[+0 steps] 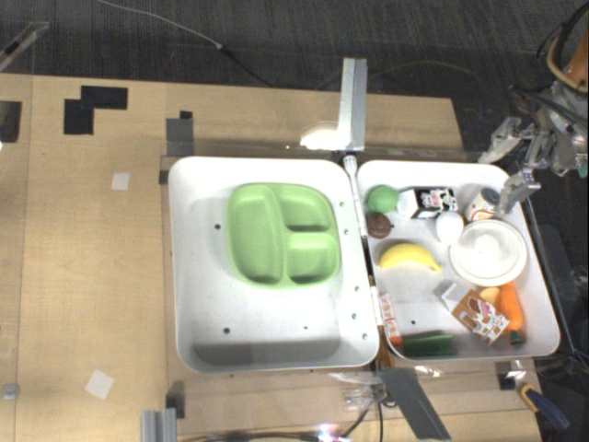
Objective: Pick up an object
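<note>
The gripper [517, 188] hung over the right bin's [543, 325] far right corner, approach just begun. Its jaws' state could not be told; it needed to descend onto an object, perhaps the white bowl [488, 251].

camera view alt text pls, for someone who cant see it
Two shallow white bins sit side by side on a wooden bench: the left bin holds a green divided tray, the right bin a banana, white bowl, green ball, carrot and small packets. The gripper hangs over the right bin's far right corner.
</note>
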### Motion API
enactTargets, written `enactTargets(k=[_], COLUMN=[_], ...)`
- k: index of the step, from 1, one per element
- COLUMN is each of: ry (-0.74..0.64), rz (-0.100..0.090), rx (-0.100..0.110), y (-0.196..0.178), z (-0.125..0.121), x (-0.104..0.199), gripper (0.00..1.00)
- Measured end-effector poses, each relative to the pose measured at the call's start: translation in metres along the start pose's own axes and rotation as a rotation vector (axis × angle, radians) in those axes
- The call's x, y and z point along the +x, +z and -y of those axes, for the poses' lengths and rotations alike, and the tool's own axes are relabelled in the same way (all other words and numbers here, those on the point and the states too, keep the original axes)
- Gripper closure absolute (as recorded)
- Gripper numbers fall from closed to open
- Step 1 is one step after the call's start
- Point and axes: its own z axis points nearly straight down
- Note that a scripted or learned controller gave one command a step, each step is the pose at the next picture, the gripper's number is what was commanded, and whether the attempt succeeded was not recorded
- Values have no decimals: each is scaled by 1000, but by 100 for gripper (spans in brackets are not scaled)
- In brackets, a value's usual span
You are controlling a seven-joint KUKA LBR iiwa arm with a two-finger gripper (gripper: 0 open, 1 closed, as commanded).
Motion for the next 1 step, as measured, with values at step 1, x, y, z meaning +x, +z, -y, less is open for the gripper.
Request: enactTargets(k=[1], ry=[-88], rz=[-9], rx=[-3], y=[105], z=[22], x=[50], gripper=[0])
